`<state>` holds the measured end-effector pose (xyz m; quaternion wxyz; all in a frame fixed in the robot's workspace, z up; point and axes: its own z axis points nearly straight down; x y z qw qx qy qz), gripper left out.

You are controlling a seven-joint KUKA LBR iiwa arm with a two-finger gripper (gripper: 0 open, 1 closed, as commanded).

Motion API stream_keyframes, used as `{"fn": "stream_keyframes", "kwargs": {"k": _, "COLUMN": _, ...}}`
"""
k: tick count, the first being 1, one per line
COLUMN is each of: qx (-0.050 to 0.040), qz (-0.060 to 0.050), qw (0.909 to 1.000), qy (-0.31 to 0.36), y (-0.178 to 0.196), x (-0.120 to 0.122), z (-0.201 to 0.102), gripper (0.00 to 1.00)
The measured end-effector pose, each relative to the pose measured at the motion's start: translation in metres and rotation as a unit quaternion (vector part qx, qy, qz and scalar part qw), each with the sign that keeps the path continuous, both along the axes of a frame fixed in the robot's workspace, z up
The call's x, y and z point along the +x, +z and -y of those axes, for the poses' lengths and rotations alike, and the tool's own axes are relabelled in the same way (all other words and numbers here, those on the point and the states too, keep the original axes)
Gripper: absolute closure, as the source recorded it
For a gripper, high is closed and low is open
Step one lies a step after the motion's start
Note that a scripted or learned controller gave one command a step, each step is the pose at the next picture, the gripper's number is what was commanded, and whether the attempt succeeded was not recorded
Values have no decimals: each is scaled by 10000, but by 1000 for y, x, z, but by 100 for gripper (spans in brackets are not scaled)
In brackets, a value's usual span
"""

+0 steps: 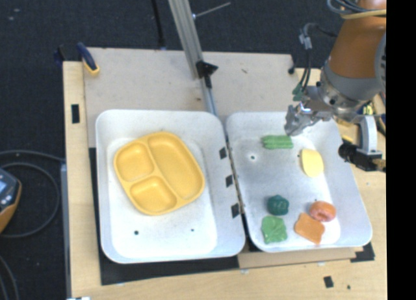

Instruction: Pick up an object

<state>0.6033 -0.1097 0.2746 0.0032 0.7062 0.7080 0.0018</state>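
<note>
The right bin [260, 181] holds several small toy foods. A long green piece [277, 142] lies near its far edge. A yellow piece [312, 163] rests at the right. A dark green lump [278, 205] and a light green piece [273, 229] sit near the front, beside an orange block [309, 228] and a reddish round piece [322, 211]. My gripper [296, 125] hangs just above and right of the long green piece, with nothing seen between its fingers.
The left bin [110, 227] carries a yellow divided plate [158, 172]. A metal pole [185, 25] rises behind the bins. The arm's orange band [356, 45] enters from the upper right.
</note>
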Motion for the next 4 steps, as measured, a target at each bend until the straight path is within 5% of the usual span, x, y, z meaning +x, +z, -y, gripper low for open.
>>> {"fn": "stream_keyframes", "kwargs": {"k": 4, "qx": 9, "qz": -22, "qw": 10000, "qy": 19, "y": -40, "x": 72, "z": -182, "gripper": 100}}
